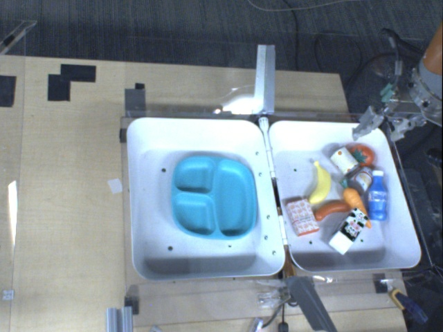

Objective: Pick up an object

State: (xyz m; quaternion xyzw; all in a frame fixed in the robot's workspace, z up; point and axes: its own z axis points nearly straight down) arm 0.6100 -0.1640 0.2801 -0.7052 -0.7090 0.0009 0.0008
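Sitting on pale wood bench (69, 206): two white bins (138, 185); dark carpet behind; gripper (374, 122) finger state unclear.

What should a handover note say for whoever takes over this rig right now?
Pincer: over the right bin's far right corner, above the toys; holding nothing that I can see.
Things: banana, blue bottle, carrot, sausage, small box and others clustered in the right bin. Blue divided plate in the left bin.
Done: nothing lifted.
Left: descend, grasp one item, lift.
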